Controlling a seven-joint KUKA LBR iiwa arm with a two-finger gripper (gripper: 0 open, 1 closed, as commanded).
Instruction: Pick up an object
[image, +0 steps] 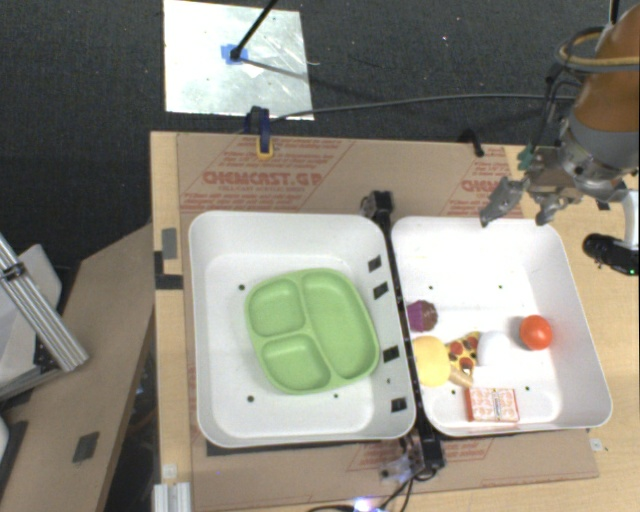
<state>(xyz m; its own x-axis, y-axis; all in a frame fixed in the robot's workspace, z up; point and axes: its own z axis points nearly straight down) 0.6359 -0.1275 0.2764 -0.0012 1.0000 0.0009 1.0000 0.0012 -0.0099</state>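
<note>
Several objects (470, 365) near bin's front, well apart from spread, unladen claw (522, 203).

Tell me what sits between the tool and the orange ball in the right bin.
Bare white bin floor in the camera view. The tool, fingers spread, hangs over the right bin's far edge; the orange ball lies nearer the camera, nothing between them.

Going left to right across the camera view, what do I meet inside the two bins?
Green divided tray in the left bin → in the right bin: purple ball → red-and-white box → orange ball. The gripper is above the right bin's far edge, fingers spread, holding nothing.
</note>
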